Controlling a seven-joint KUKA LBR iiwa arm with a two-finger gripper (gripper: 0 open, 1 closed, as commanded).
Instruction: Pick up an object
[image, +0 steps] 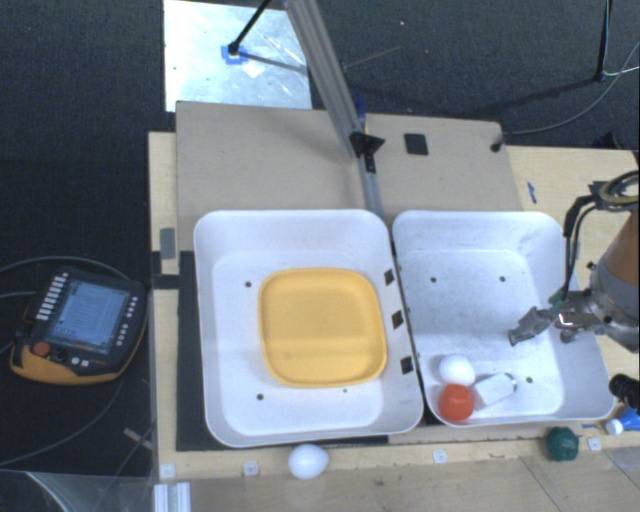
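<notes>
We see a pale wooden surface (165, 300) carrying a brown board (270, 160) across its far part. Two shallow white bins sit directly on it, touching side by side: the left bin (225, 400) and the right bin (480, 235). Along the near edge, just outside the left bin, a white egg-shaped object (308, 461) lies on the surface. Near the right bin's near-right corner we find a dark green ball (561, 443) with a small blue piece (614, 425) beside it.

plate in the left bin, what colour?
Yellow plate, plain, seen in the camera view.
</notes>
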